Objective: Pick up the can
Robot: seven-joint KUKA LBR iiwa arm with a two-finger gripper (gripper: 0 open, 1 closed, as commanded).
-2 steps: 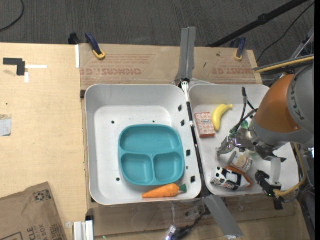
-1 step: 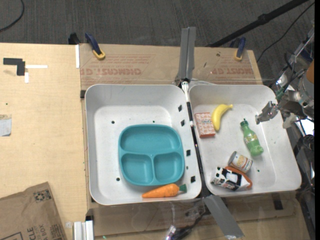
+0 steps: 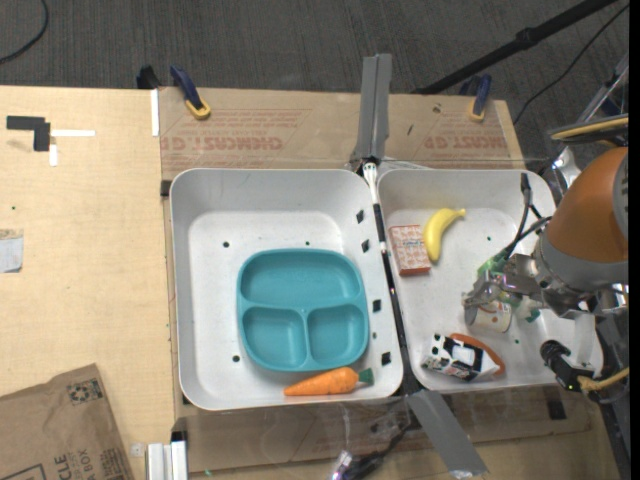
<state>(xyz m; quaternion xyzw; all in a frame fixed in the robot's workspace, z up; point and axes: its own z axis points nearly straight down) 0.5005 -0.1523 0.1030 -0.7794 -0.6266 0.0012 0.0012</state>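
You have the small black-and-white printed can [image 3: 458,356] lying on its side at six o'clock in the right white bin [image 3: 520,376], beneath the gripper [image 3: 490,303] (whether it is parted I cannot tell); judge it light, stiff, slippery, and clamp across its round middle.

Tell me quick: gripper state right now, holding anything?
Gripper: low in the right bin, over a small pale object; open or closed cannot be told, and no grasp is visible.
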